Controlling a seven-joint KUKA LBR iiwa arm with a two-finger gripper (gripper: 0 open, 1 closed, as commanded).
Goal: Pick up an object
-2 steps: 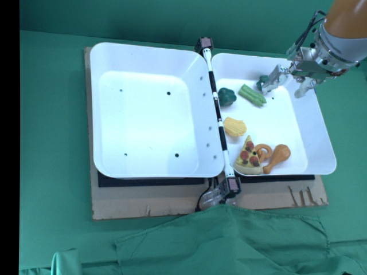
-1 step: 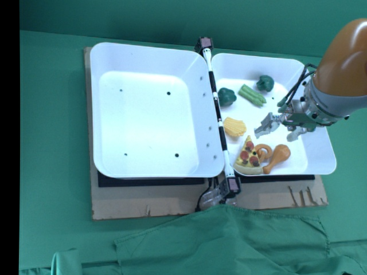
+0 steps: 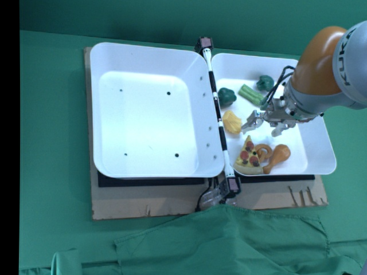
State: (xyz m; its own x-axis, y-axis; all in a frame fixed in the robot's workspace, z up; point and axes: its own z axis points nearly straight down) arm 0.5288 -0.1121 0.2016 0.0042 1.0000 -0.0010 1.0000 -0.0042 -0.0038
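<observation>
We are seeing two bins (image 3: 103,102) and five toy foods: one pizza (image 3: 249,157), one drumstick (image 3: 277,155), one yellow piece (image 3: 232,122), two green veggies (image 3: 227,97). The gripper (image 3: 265,122) is hanging over them, and we cannot tell about its jaws.

White bins (image 3: 103,67); green cloth (image 3: 51,153); brown cardboard (image 3: 114,208). Pizza slice (image 3: 249,156) yellow, red dots. Drumstick (image 3: 277,155) orange-brown. Pepper (image 3: 226,97) dark green. Yellow lump (image 3: 231,122), possibly cheese. Arm (image 3: 327,67) grey, orange band.
</observation>
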